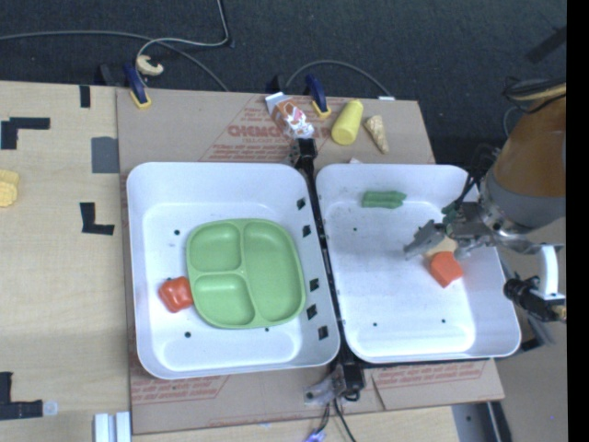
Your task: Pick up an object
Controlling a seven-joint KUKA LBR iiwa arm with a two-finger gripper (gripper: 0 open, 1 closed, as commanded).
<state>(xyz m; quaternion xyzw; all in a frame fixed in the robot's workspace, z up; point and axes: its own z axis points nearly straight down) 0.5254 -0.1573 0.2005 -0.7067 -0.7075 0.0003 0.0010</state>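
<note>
At the near edge of the desk (55, 274), the two shallow white bins sit side by side on a cardboard sheet. In the right white bin (405, 334), a small orange block (446, 269) lies on the floor near the right wall. The grey metal pincer (425, 240) hangs just above and to the left of that block, close beside it, its dark fingers spread apart with nothing between them; the block sits off to their side, not inside the gap. Farther back in the same bin lies a small green oblong piece (383, 199).

The left white bin (152, 339) holds a light green plastic divided plate (246, 272), with a small red-orange item (176, 293) touching its left edge.

Beyond the bins, on the cardboard, rest a yellow cylinder (347, 122), a tan cone-shaped piece (377, 133) and a small red-and-white packet (291, 115).
</note>
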